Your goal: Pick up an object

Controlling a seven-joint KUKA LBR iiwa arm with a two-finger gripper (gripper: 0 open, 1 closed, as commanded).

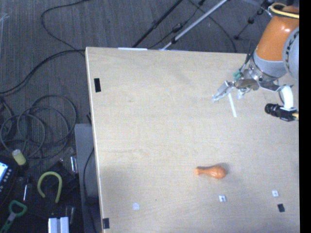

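Note:
A small orange object, shaped like a gourd with a narrow neck pointing left, lies on the light wooden bench top toward the front right. My gripper hangs over the right rear part of the bench, well behind the orange object and apart from it. Its two thin pale fingers are spread, so it is open, and nothing sits between them. The grey arm with its orange band reaches in from the right edge.
Small black marks and white tags dot the bench top. Left of the bench, cables and a green hook lie on the dark carpet. Tripod legs cross behind the far edge.

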